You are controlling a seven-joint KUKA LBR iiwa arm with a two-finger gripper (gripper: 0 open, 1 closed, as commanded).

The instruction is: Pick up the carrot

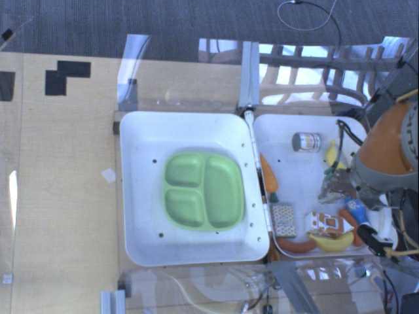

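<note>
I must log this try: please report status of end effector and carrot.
End effector low in right bin, nothing seen held. Carrot lies at bin's left wall, apart from it. Checkered packet just below carrot; path across looks open.

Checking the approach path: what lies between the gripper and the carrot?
Bare white bin floor, as seen in the camera view, separates the gripper from the carrot.

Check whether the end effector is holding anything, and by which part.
Nothing visibly held: the end effector hovers over the right bin, apart from the carrot.
</note>
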